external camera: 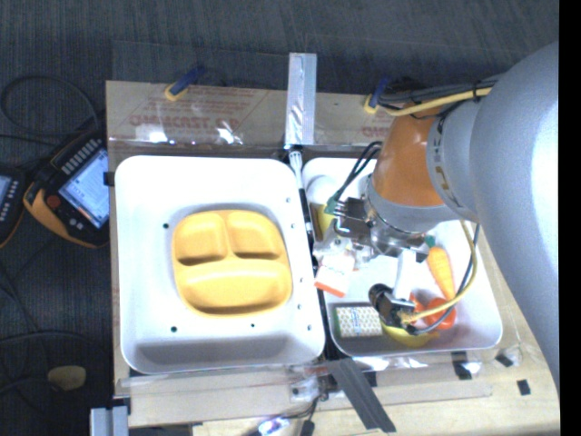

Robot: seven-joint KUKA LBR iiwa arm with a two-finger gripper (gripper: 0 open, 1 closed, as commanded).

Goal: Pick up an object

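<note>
The arm (427, 166) reaches down into the right bin (486, 330), likely seeking a pick among the clutter there: carrot (440, 269), card (333, 275), sponge (358, 320). The 2 bins sit on a tabletop (209, 107) above dark carpet (272, 12); a tray (232, 259) lies in the left bin (141, 198).

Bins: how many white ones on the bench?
2. The left bin holds a yellow divided tray. The right bin lies partly under the arm, with a carrot and other small items; more may be hidden beneath.
</note>
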